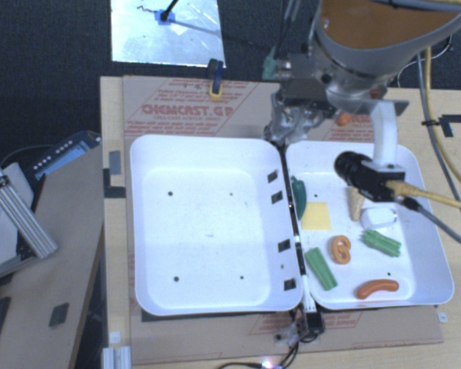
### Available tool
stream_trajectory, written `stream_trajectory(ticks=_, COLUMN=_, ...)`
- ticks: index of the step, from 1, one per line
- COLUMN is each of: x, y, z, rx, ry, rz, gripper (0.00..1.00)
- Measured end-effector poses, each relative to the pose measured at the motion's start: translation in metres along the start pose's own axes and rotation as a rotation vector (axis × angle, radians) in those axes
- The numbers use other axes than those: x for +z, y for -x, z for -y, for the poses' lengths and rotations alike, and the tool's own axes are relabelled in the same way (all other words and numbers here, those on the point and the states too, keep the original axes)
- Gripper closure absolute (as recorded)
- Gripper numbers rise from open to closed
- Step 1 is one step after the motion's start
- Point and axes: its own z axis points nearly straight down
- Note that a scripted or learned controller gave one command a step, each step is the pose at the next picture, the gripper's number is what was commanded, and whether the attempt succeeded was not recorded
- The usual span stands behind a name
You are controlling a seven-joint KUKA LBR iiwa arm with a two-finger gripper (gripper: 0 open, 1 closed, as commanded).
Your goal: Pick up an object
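Observation:
My gripper point(286, 131) hangs over the far rim where the two bins meet, above the top left corner of the right bin point(434, 271). That bin holds a yellow square piece point(316, 215), a long green piece point(320, 268), an orange ring-shaped piece point(339, 249), a ridged green piece point(381, 242), an orange sausage point(377, 288), a white piece point(379, 218) and a small dark green piece point(298, 194) by the divider. A beige piece point(356, 204) is partly hidden behind a black cylinder point(364, 174) on the arm. Nothing is visibly held.
The left bin point(207, 221) lies beside the right one, with black clips point(284, 244) along the shared wall. A yellow and blue clamp point(215, 79) sits at the back on the cardboard. Yellow cables point(438, 198) trail across the right side.

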Motion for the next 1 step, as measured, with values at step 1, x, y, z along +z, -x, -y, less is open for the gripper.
stream_trajectory(ticks=1, x=-0.0481, y=-0.0864, z=0.0254, rx=-0.020, ry=0.007, rz=-0.008, gripper=1.00)
